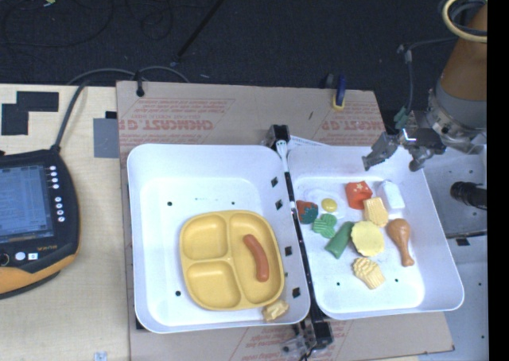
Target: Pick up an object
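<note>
Yellow tray [208,262], sausage [257,257], cardboard [238,117] lettering mirrored, unreadable

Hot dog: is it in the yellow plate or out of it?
In: the hot dog lies in the yellow plate's right compartment.

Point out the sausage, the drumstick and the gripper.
sausage [256,257], camera view, middle of its red body, in the yellow plate's right compartment.
drumstick [400,234], camera view, its brown meaty end.
gripper [395,156], camera view, midway between the two fingertips.
</note>
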`<action>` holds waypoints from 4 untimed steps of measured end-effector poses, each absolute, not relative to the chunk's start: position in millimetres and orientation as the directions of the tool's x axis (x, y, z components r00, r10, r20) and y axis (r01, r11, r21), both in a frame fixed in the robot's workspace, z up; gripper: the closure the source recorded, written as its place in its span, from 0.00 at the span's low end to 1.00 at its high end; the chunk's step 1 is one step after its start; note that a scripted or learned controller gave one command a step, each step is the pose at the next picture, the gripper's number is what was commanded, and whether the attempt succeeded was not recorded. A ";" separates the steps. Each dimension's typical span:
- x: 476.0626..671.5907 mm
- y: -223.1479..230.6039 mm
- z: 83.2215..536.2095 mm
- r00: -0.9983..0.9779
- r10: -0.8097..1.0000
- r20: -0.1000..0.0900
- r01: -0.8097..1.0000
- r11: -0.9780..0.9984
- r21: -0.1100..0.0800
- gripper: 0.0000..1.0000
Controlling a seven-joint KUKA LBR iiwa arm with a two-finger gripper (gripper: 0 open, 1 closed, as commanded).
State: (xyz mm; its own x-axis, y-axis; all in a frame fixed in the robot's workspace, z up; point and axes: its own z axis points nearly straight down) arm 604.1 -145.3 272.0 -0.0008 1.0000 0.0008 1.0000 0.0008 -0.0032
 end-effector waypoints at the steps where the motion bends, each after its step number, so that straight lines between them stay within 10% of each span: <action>1: 598.1 -39.9 294.9 -0.010 1.000 0.004 1.000 0.010 -0.001 0.00; 2: 554.6 110.0 330.1 -0.018 1.000 0.007 1.000 0.018 -0.001 0.00; 3: 471.2 149.5 299.2 -0.006 1.000 0.000 1.000 0.006 -0.012 0.00; 4: 475.1 146.1 310.0 0.000 1.000 -0.002 1.000 0.000 -0.010 1.00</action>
State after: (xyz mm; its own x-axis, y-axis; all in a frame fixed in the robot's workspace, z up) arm 475.1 146.1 310.0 -0.0004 1.0000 -0.0018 0.9999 0.0003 -0.0103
